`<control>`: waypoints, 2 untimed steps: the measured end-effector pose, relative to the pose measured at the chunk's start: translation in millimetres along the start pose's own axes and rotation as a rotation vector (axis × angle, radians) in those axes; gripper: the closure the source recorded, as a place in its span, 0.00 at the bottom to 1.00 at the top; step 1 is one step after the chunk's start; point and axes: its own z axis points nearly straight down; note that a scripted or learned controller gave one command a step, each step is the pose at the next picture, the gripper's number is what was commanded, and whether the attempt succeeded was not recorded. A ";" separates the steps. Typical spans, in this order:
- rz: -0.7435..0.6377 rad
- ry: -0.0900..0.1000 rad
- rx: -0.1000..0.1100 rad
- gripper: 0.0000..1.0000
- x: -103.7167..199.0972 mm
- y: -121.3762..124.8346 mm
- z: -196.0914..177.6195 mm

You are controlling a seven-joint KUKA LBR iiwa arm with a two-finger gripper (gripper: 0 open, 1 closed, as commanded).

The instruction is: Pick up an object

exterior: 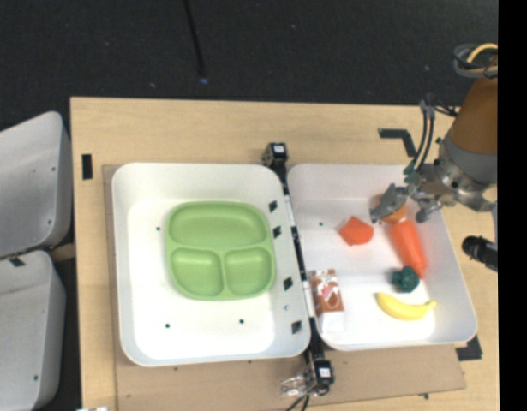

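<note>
In the right bin (332, 182) lie a small red-orange block (357, 231), an orange carrot (410, 248), a dark green broccoli piece (406, 278), a yellow banana (404, 307) and a small printed packet (328, 292). My gripper (408, 205) hangs over the upper right part of this bin, just above the carrot's far end and to the right of the block. Its fingers (386, 207) stand spread apart, open, and nothing is lifted between them. The carrot rests on the bin floor.
The left bin (134, 332) holds a light green divided plate (218, 248). A raised divider with black clips (290, 255) separates the two bins. The grey arm with its orange band (476, 122) enters from the right, above the right bin's far corner.
</note>
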 end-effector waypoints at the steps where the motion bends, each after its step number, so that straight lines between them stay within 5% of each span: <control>1: -0.003 -0.002 -0.012 0.00 0.3 2.6 -6.7; 2: -0.001 -0.003 -0.007 0.00 -10.6 -2.3 46.9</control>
